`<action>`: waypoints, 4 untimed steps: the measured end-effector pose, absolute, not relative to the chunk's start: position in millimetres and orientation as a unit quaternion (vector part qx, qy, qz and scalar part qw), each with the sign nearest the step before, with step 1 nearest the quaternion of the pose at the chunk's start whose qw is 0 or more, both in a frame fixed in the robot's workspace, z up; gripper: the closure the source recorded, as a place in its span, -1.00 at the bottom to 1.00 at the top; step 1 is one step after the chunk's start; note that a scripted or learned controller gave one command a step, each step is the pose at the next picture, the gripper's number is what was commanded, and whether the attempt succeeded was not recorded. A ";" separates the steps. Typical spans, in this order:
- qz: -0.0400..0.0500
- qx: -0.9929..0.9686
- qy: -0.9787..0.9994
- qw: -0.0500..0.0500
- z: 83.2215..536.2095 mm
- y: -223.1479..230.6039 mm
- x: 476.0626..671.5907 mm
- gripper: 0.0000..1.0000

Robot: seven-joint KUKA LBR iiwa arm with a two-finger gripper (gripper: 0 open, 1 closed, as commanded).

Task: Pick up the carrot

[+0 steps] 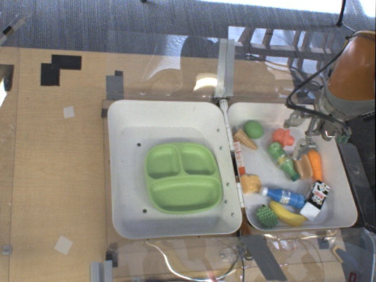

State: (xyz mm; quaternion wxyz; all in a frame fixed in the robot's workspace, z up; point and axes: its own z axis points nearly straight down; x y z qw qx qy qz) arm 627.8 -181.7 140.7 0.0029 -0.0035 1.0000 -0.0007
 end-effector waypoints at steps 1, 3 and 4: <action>-0.001 -0.114 0.993 0.006 88.4 -205.0 635.6 -1.00; -0.004 -0.117 0.993 0.014 105.6 -204.4 640.8 -1.00; 0.000 -0.239 0.971 0.011 93.3 -199.2 638.0 -1.00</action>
